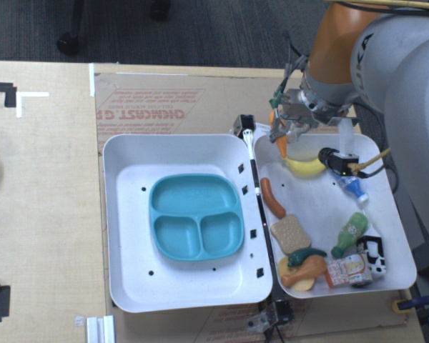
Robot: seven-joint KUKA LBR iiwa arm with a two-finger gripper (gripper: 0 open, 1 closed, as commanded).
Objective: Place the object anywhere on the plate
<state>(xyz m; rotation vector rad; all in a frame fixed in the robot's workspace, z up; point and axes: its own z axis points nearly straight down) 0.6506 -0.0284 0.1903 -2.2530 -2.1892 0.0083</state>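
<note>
A teal divided plate (196, 216) lies in the left bin (129, 263). My gripper (282, 138) hangs over the far left corner of the right bin (393, 213), just above and left of a yellow banana (304, 166). A small orange and green bit shows beside the gripper body, and I cannot make out what it is. Nothing rests on the plate.
The right bin also holds a sausage (273, 197), a bread slice (291, 234), a carrot (305, 269), a green toy (349, 234), a small carton (347, 271), a black-and-white cow figure (372, 253) and a blue-capped bottle (351, 187). Cardboard (157, 106) lies behind the bins.
</note>
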